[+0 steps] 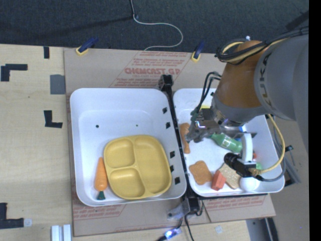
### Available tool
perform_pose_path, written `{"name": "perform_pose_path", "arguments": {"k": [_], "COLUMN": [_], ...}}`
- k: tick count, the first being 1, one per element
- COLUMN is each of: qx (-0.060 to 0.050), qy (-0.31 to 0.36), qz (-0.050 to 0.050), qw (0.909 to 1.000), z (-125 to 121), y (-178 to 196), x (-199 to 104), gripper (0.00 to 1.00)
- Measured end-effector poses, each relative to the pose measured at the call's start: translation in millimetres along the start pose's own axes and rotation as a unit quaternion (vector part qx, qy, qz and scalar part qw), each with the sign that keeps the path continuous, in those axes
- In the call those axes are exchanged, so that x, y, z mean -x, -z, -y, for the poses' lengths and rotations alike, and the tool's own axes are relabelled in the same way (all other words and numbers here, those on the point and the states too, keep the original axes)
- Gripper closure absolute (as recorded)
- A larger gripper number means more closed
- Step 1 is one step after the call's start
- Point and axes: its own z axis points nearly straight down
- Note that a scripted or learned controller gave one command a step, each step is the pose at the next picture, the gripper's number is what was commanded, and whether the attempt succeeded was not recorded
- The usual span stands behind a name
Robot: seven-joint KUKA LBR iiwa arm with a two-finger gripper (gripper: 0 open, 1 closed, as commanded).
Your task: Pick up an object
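My gripper (199,130) hangs low over the left part of the right bin (198,98), reaching in from the right. Just left of it, against the bin's left wall, lies a small orange piece (184,133). A green bottle (228,142) lies just right of the gripper, partly under the wrist. Nearer the front edge sit an orange toast-like piece (200,171), a red piece (217,181), a tan bread slice (231,176) and a white egg (249,184). The grey and orange arm hides the bin's right and back parts.
The left bin (88,102) holds a yellow divided plate (138,165) and a carrot (100,176) along its front left wall. A black divider clip (165,82) sits between the bins. Cables loop around the wrist above the right bin.
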Motion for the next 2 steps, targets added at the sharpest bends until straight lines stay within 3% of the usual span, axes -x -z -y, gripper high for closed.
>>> {"name": "perform_pose_path", "arguments": {"k": [1, 2], "qx": [0.002, 0.001], "qy": [0.000, 0.000], "qz": [0.000, 0.000], "qw": [1.0000, 1.0000], "z": [4, -9], "y": [20, 11], "x": [4, -3], "gripper": [1.00, 1.00]}}
